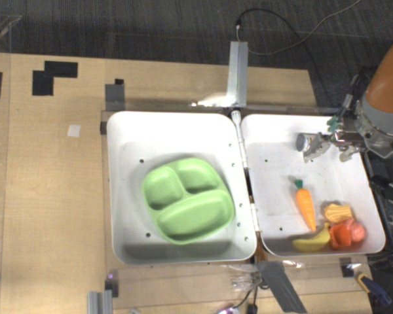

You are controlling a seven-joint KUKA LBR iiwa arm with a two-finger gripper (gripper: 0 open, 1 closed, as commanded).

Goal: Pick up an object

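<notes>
Green, three-compartment tray (187, 199) lies tilted in the left bin (128, 142), touching nothing else. Right bin (275, 136): a carrot (305, 207) lies lengthwise near the middle, green stub toward the far side. Just past it, crowded into the near right corner, are a banana (312, 241), a small yellow item (337, 212) and a red item (348, 233); these overlap, and the last two are too blurred to identify. The gripper (309, 143) hangs over the far part of the right bin, well apart from the carrot. Its fingers appear as a grey smear, possibly close together; whether they are apart or closed cannot be told. The arm (386, 103) is cut off at the right edge.
</notes>
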